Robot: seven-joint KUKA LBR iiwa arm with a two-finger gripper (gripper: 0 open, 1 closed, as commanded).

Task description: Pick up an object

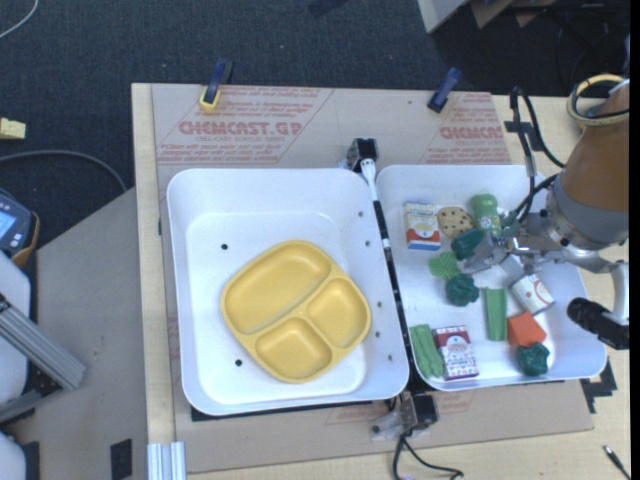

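Observation:
The right bin (572,373) holds several small items: a white and blue carton (421,223), a cookie (453,218), a green bottle (484,208), a teal floret (467,243), a dark green floret (461,289), a green stick (495,311), a white can (530,293), an orange block (525,328), a teal lump (533,358), a pea pod (424,350) and a red box (457,353). My gripper (503,254) hangs low over the middle of this bin, between the teal floret and the white can. Nothing visibly sits in its grasp.
The left bin (200,218) carries a yellow divided plate (296,310). A black divider with clips (380,238) runs between the bins. The arm's orange band (600,168) looms over the right bin's far right side. Clamps (214,85) hold the cardboard base at the back.

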